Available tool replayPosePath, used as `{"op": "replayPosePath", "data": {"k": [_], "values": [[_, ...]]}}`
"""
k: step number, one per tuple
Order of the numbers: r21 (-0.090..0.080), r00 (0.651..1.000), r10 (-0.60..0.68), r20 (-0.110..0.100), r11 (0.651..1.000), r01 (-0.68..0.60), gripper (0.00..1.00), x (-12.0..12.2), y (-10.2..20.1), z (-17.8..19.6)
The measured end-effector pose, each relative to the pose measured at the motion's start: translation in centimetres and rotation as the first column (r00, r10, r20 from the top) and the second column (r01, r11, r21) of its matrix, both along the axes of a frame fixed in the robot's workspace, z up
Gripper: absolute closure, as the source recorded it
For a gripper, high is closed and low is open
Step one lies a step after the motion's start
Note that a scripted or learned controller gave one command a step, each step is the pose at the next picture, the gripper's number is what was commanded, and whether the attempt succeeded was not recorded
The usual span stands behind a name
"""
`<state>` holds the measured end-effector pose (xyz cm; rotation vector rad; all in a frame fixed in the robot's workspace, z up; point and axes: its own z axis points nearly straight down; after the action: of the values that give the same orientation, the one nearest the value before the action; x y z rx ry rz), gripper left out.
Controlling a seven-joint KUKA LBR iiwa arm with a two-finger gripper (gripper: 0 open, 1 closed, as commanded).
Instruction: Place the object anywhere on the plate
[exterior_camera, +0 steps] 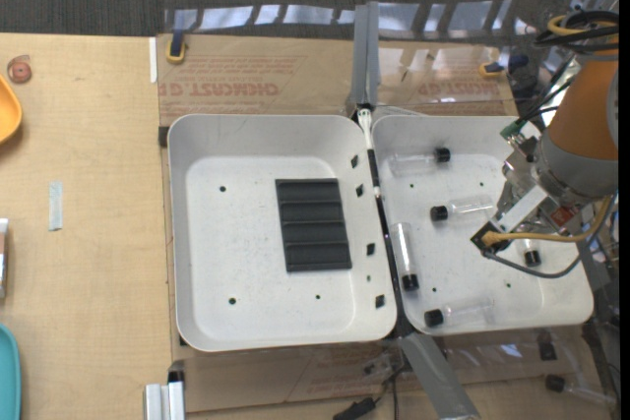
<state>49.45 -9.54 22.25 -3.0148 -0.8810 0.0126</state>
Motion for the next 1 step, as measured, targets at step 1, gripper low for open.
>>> {"op": "replayPosePath", "data": {"k": [1], "values": [[-0.003,0.956,-0.294,0.002,0.956,0.294,1.00,5.81,5.82,-0.58]]}}
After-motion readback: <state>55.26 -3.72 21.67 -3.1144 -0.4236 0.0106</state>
